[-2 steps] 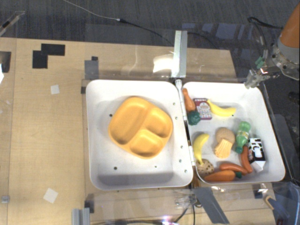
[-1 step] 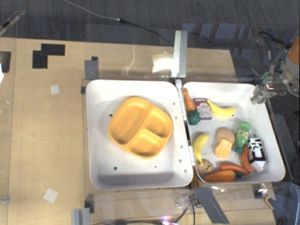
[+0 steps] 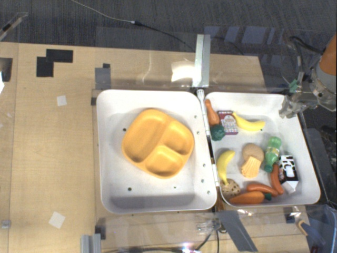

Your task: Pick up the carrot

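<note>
The carrot (image 3: pixel 211 114) is a small orange toy with a dark green top. It lies along the left wall of the right bin (image 3: pixel 310 165), near the far end, with the green top pointing toward the front. My gripper (image 3: pixel 291 107) hangs over the far right corner of that bin, well to the right of the carrot and apart from it. Nothing shows between its fingers.
The right bin also holds a small pink carton (image 3: pixel 228 122), two bananas (image 3: pixel 249 123) (image 3: pixel 225 162), a green bottle (image 3: pixel 273 151), a black-and-white carton (image 3: pixel 288 170), a corn piece (image 3: pixel 251 167) and red-orange sausages (image 3: pixel 247 197). A yellow divided plate (image 3: pixel 157 142) lies in the left bin (image 3: pixel 113 194).
</note>
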`<state>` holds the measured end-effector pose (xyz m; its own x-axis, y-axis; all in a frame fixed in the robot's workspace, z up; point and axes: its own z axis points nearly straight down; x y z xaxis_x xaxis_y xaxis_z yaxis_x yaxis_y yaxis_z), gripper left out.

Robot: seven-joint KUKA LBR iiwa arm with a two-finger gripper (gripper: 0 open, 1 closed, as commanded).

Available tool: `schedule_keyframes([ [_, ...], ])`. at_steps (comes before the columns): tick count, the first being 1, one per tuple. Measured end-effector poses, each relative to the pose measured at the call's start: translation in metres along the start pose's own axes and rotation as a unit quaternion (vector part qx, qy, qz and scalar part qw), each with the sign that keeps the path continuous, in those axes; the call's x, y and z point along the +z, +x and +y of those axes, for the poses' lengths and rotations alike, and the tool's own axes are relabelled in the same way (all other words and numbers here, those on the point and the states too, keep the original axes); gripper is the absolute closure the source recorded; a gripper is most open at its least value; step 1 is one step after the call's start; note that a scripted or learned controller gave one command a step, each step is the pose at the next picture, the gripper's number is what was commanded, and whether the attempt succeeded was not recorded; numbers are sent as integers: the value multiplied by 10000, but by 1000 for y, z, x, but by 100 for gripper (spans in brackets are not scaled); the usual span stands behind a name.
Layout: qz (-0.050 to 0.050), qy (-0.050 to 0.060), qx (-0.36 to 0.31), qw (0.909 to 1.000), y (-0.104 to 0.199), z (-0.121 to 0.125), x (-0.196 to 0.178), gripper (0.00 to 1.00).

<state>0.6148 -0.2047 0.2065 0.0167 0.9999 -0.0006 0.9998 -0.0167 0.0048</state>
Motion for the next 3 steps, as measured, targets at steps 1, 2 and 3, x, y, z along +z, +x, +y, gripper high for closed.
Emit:
schedule_keyframes([
  [1,-2,6,1225,9925,1,-61,6,100],
  [2,6,-5,1906,9817,67,-49,-36,100],
  [3,-5,19,3340,9426,25,-94,-15,100],
])
